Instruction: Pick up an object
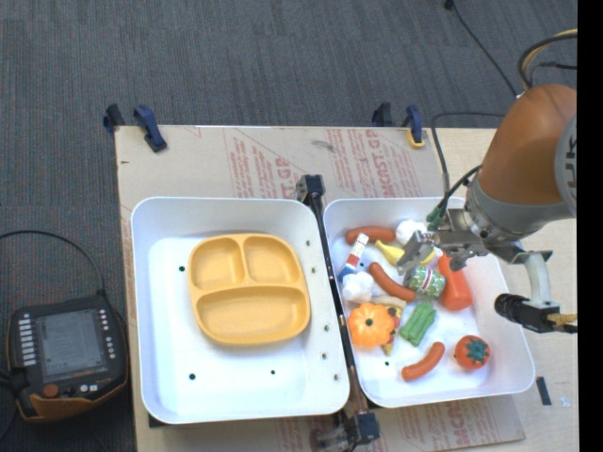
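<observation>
Over the right bin's (513, 370) far edge, the gripper (421, 250) hovers; I cannot tell its jaw state. Sausages (389, 281), a pumpkin (370, 326), a tomato (472, 351) and a small jar (427, 282) crowd beneath it.

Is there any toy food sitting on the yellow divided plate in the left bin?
No, the yellow divided plate lies bare in the left bin, and the toy food, such as the tomato, is in the right bin.

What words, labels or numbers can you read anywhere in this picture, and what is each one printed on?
Red printing on the cardboard sheet under the bins: reversed and faint, unreadable.
Label on the small jar: too small.
Tube markings: blurred.
Handheld pendant screen: unreadable.
</observation>
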